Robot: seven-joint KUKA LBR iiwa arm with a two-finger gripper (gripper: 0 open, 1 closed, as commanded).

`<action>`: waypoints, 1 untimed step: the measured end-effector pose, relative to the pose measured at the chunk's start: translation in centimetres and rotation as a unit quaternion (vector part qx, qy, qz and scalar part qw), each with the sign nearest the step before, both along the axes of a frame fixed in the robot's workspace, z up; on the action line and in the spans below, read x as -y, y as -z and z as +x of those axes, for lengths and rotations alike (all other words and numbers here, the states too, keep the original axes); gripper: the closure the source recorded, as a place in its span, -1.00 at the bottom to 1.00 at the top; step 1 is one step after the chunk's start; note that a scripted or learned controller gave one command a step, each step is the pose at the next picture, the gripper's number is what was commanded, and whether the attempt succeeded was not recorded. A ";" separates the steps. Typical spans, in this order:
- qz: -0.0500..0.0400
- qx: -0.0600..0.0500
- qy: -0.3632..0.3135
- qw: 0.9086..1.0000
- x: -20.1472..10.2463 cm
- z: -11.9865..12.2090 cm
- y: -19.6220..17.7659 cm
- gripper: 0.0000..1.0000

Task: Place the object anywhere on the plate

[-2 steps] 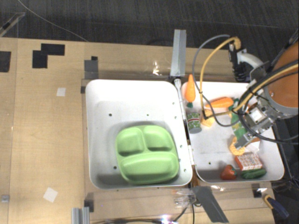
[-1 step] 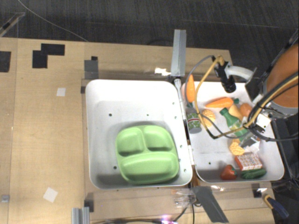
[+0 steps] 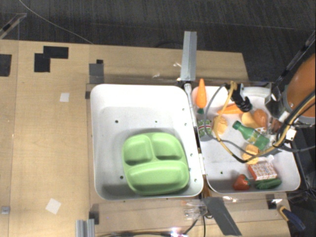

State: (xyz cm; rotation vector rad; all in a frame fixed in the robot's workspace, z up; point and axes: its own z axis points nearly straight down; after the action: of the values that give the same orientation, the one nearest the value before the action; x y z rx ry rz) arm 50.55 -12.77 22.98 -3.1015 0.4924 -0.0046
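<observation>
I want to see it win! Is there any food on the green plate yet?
Not yet. The green plate shows bare compartments; the toy food, like the carrot, lies in the right bin.

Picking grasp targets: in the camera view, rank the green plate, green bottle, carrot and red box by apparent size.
1. green plate, by far the largest
2. green bottle
3. carrot and red box look about alike; I won't rank them.
</observation>
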 end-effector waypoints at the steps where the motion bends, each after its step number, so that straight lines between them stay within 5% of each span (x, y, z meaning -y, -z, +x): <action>1: -0.002 0.004 -0.045 0.999 0.0 0.7 13.9 1.00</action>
State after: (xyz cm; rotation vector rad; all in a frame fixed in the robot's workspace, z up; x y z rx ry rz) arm 51.26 -12.81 9.04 -3.1229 0.3526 -0.0166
